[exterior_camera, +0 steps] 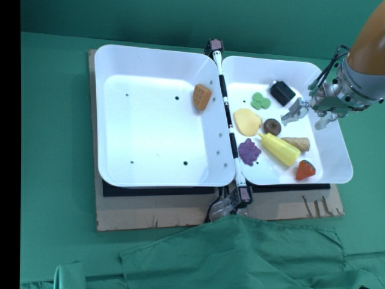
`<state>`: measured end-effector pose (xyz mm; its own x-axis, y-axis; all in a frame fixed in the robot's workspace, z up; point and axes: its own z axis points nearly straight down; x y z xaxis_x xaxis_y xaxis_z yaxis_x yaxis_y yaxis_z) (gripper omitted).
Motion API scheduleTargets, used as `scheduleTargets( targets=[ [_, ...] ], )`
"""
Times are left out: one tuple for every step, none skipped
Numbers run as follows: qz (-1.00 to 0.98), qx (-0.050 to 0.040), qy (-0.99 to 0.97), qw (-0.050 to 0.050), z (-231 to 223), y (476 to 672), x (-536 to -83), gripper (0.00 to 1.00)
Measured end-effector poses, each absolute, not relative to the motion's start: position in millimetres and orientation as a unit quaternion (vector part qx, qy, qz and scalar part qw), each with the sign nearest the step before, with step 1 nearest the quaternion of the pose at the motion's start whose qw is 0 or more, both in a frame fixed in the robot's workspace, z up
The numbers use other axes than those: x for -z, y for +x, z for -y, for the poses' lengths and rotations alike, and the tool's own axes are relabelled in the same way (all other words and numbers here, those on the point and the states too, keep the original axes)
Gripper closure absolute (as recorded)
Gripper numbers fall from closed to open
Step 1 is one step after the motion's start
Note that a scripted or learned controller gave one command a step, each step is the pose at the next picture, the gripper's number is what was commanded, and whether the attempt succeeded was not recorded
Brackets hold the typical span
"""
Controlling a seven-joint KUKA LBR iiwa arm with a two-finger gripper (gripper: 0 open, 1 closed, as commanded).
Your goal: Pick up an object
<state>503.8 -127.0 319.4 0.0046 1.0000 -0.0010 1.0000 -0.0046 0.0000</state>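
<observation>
Jaws spread apart, nothing between them; gripper (308,114) hovers over right bin (334,161). Black block (282,93) just left, brown donut (272,126) lower-left, both apart from fingers.

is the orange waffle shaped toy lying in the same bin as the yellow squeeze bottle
No, the orange waffle-shaped toy lies in the left bin; the yellow squeeze bottle lies in the right.
</observation>
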Motion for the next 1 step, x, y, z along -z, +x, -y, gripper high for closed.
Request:
scheduleTargets(
  targets=[
    [-0.705,0.0022,0.709,-0.002,142.3,554.4,-228.7,0.00]
  ],
)
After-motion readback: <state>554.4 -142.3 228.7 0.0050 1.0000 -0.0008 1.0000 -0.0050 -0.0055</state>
